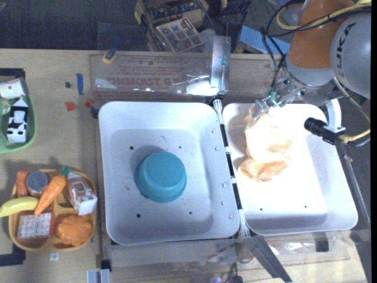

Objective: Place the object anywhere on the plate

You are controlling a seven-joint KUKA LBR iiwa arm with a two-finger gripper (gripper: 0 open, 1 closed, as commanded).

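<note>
A round blue plate (161, 176) lies in the middle of the left white bin (118, 122). In the right white bin (330, 205) is a pale, crumpled cream and orange object (268, 146), spread from the bin's upper left toward its centre. My gripper (264, 106) comes down from the grey and orange arm (321, 34) at the upper right. It is right at the top edge of the pale object and seems to touch it. The wrist and the object's bright surface hide how the gripper meets it.
On the bench to the left stand a yellow tray of toy food (50, 208) and a green dish (17, 122). A clear plastic box (159, 75) lies behind the bins. A black fitting with cables (321, 128) juts over the right bin's right side.
</note>
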